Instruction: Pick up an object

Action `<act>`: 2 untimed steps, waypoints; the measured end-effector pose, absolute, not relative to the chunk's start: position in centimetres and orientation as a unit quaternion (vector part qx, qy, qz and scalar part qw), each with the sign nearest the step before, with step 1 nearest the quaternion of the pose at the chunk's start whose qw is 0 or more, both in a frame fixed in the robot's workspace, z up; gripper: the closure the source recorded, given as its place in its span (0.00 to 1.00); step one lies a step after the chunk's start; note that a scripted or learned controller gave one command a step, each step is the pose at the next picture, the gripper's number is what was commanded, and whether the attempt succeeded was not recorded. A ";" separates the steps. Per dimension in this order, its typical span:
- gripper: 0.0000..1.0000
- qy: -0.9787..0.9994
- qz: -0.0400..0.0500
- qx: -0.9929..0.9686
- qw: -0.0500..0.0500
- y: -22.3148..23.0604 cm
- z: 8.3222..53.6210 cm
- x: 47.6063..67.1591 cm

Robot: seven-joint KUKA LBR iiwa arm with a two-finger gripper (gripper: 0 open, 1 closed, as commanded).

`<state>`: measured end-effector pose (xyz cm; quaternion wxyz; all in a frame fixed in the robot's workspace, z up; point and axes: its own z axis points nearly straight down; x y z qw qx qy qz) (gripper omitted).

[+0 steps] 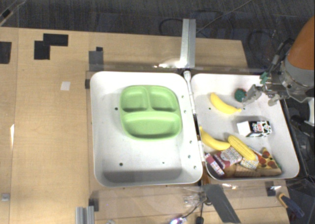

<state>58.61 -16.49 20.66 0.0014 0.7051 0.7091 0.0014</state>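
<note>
claw (262, 96) open, empty | banana (224, 104) long axis diagonal, tip toward claw

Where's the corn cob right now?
In the right bin, near its front, the corn cob lies beside a banana, above the pizza slice.

1. You see both bins (106, 119) in smooth white plastic with a slight sheen.
2. The green divided tray (149, 111) looks like matt plastic.
3. Your bench (44, 134) reads as pale wood.
4. The bananas (224, 104) look smooth and plastic, faintly glossy.
5. The upright post (188, 43) is brushed metal.
</note>
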 end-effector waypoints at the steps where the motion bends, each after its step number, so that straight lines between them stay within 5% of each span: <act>1: 0.00 0.742 0.002 0.670 0.002 -14.3 10.6 67.0; 2: 0.00 0.756 0.004 0.654 0.005 -11.6 9.0 62.1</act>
